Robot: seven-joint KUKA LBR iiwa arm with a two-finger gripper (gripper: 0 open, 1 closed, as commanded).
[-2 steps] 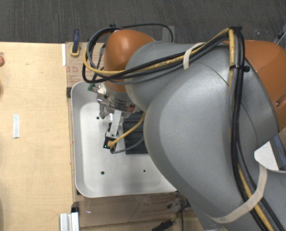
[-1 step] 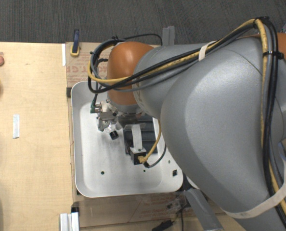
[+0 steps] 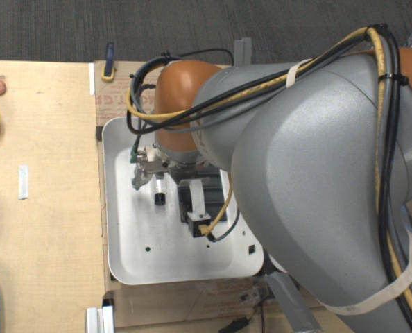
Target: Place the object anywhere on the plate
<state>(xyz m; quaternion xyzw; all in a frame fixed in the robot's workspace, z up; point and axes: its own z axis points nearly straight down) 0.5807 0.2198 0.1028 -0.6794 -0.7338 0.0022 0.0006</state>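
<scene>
You are looking at a robotics lab or test cell, not a home. The big grey industrial arm, with its orange band and yellow and black cables tied along it, reaches over 1 shallow white bin set on a plain pale wood bench. Left of the gripper, bare bench carries taped labels. Dark grey office-type carpet runs beyond the bench.
</scene>
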